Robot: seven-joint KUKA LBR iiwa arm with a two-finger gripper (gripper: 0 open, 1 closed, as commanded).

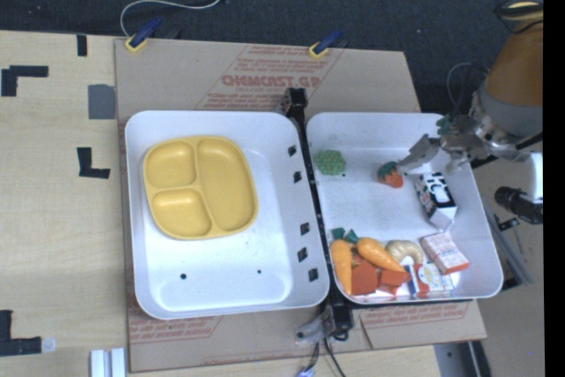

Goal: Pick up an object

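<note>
The right bin (371,207) holds the loose objects. A small red and orange toy fruit (391,175) lies near its middle, and a green broccoli-like piece (329,161) lies at its left. My gripper (424,156) reaches in from the right, low over the bin's upper right part, with its tip just right of the red fruit. I see nothing held in it. A white and black carton (437,197) lies directly below the gripper. Two orange carrots (378,253) and small red and white boxes (444,253) are piled along the bin's near edge.
The left bin (221,278) holds a yellow divided plate (199,187). Black clips (303,190) line the divider between the bins. The grey and orange arm (516,84) stands past the right bin's far right corner. Both bins rest on a cardboard sheet (265,75).
</note>
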